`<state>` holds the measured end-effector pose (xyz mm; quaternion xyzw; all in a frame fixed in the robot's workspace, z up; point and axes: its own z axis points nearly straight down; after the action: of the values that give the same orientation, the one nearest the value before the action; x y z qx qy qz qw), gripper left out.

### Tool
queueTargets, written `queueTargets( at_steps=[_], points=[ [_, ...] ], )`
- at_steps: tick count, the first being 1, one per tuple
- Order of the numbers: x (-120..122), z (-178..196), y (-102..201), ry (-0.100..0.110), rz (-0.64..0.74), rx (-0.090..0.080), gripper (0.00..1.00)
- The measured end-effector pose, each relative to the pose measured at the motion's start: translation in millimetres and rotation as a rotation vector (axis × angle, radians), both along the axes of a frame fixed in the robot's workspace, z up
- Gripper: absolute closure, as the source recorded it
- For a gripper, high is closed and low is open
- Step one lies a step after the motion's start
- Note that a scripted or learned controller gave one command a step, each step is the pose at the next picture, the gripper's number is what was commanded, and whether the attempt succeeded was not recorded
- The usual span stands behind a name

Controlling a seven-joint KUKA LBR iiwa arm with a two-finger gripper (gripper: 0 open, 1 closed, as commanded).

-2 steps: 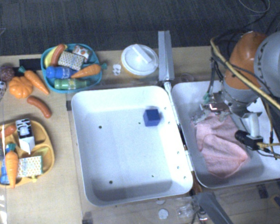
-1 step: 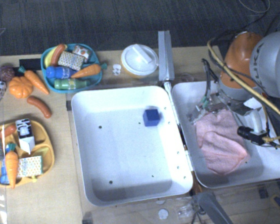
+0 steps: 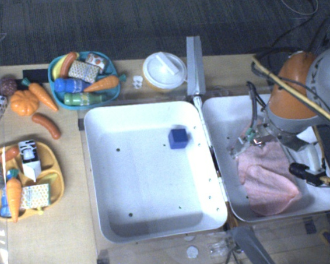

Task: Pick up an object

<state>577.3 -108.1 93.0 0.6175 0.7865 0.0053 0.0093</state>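
1. A pink cloth (image 3: pixel 267 182) is seen crumpled in the right bin (image 3: pixel 237 209), filling that bin's near half and spreading toward its near right corner.
2. The cloth's long axis is judged to run from its far left edge down to its near right edge.
3. The gripper (image 3: pixel 254 139) is placed just beyond the cloth's far left edge, close above it; the cloth therefore lies toward the near side and slightly right of the gripper.
4. Whether the jaws are wide or narrow cannot be told, as the wrist hides them; nothing is seen held.
5. A blue cube (image 3: pixel 178 137) is found well to the left of the cloth, in the left bin (image 3: pixel 100 182), farther from the gripper.
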Motion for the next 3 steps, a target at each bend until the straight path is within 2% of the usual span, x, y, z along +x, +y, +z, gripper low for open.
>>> queueTargets(
  at_steps=[1, 2, 3],
  points=[
    [56.3, -1.5, -17.3, 0.003, -0.04, 0.0, 0.0],
    [37.5, -0.7, 9.3, 0.003, -0.026, 0.0, 0.0],
    [92.1, -2.7, 16.4, 0.022, -0.058, 0.002, 0.0]
  ],
)
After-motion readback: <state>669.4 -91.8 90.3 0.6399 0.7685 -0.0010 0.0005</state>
